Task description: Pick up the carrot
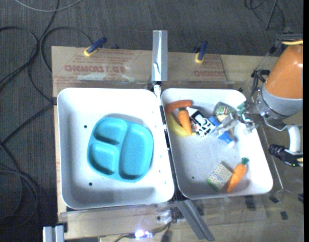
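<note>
Near the right edge of the right shallow white plastic bin point(255, 183), the grey arm with its orange band point(288, 77) reaches in, and its two-finger gripper point(234, 121) hangs over the upper right part of that bin. I cannot tell from this view how the gripper stands, because clutter lies just under it.

Two orange things could be the target. One small orange carrot with a green top point(237, 174) lies near the lower right corner of the bin, tilted, with its green end up and to the right; it touches a small speckled sponge-like block point(219, 175) on its left side. Another orange carrot-like piece point(184, 120) lies at the upper left of the same bin, against a yellow banana point(177, 127) and under a reddish sausage-shaped toy point(178, 104). A black and white patterned box point(200, 123) is just beside them.

My judgement is that the carrot is not yet picked, and the approach is the step in hand. The lower carrot seems the easier one, since it has free space on its right. To do it well, the gripper should come down over the middle of the body, with its closing direction across the carrot, and keep away from the block. The left bin holds a blue divided plastic tray point(121, 147).
</note>
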{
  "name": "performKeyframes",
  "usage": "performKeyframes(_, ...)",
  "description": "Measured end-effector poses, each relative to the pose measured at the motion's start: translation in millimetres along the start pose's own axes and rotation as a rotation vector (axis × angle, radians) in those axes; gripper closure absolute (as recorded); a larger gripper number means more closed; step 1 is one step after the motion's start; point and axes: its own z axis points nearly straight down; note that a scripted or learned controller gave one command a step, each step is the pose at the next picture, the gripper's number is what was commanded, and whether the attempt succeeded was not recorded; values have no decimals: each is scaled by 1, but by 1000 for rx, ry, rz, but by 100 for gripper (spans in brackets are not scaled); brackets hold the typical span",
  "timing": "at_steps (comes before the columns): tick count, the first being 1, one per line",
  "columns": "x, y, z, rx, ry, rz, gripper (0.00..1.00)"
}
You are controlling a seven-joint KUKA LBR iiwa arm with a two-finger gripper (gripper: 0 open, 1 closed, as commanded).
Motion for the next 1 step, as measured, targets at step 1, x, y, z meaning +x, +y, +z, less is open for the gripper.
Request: performKeyframes(1, 80, 27, -11, -1, -1, -107, 0)
